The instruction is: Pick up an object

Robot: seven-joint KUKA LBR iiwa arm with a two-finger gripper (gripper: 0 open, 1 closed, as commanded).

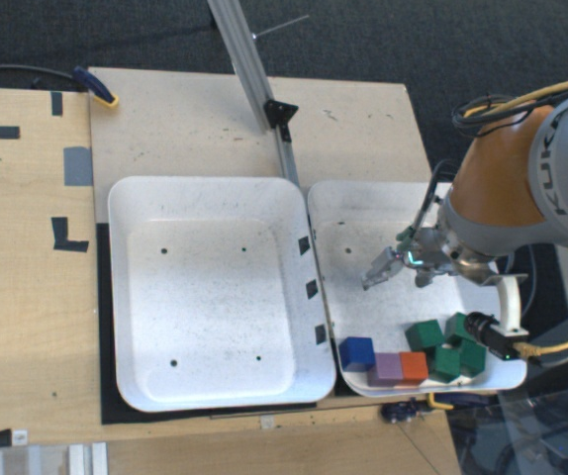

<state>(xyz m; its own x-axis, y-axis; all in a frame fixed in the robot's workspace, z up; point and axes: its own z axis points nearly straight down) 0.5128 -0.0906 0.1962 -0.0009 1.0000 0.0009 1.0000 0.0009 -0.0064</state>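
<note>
- While the arm (pixel 507 181) reaches in from the right, its end effector (pixel 388 268) hangs over the middle of the right bin (pixel 363 206), fingers spread apart with nothing between them.
- Blocks cluster along that bin's near edge: blue block (pixel 357 352), purple block (pixel 389 367), orange block (pixel 414 366), green blocks (pixel 446 350).
- Left bin (pixel 210 290) sits just beside, on the desk (pixel 27 265).

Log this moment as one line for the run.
gripper over right bin, nothing held | blocks clustered at bin's near edge | left bin
</note>
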